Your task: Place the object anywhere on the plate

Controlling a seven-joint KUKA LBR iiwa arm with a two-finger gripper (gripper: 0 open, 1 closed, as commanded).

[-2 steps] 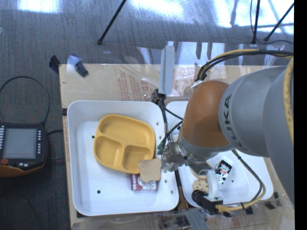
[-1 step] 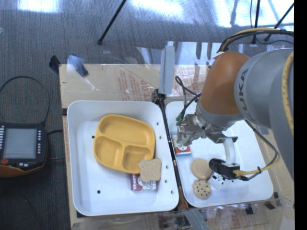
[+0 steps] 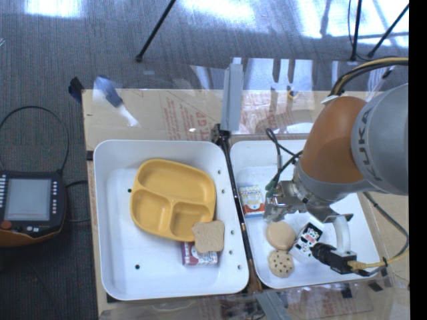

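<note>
Pincer [image 3: 279,209] above round tan cookie [image 3: 280,235], near compartmented yellow plate [image 3: 172,197].

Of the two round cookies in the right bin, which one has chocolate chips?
The lower cookie, nearest the bin's front edge, carries dark chips. The plain tan one lies just above it, closer to the arm's wrist.

The plate [image 3: 172,199] sits in the left bin [image 3: 113,245]; a bread slice [image 3: 209,236] overlaps its 4 o'clock rim (atop a small packet [image 3: 197,257]), cookies [image 3: 281,263] in the right bin [image 3: 257,153]
</note>
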